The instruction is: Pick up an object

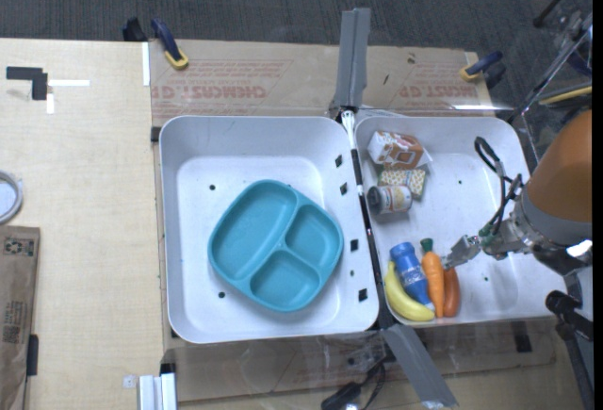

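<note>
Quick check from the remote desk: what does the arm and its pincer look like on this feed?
The arm enters at the view's right with a rounded orange band above a grey wrist section. A dark cable loops beside it. The pincer is a slim, pale metallic piece extending from the wrist over the right bin. No markings are legible.

left bin (179, 210): divided tray (275, 246) at centre | right bin (499, 286): packets (398, 154) and can (389, 199) near far-left corner | bottle (408, 269), carrot (433, 278), banana (407, 300) at near-left corner

The arm (565, 182) reaches in low, end effector (464, 252) leading.
</note>
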You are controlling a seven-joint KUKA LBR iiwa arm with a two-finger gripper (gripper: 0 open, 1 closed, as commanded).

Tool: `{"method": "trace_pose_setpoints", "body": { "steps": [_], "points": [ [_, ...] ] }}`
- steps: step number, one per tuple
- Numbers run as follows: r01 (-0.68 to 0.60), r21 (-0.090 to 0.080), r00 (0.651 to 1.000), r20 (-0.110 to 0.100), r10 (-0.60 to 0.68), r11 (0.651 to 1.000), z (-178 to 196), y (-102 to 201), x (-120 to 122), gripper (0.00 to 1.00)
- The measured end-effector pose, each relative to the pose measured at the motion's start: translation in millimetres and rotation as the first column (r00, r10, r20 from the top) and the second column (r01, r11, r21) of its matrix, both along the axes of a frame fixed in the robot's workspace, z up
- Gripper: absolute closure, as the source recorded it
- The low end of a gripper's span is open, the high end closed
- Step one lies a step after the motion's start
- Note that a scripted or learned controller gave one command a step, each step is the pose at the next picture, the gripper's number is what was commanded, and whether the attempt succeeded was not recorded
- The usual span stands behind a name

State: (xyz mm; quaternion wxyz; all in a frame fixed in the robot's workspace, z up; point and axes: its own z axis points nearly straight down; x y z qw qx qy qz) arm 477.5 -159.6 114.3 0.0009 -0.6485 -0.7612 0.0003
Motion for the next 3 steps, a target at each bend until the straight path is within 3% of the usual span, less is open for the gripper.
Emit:
{"method": "trace_pose_setpoints", "body": {
  "steps": [1,2,3],
  "points": [
    [-0.009,0.000,1.000,0.000,0.009,1.000,-23,35,0,0.00],
    [-0.004,0.000,1.000,-0.002,0.004,1.000,-16,34,0,1.00],
    [0.065,-0.002,0.998,-0.002,-0.065,0.998,76,98,53,1.00]
  ]
}}
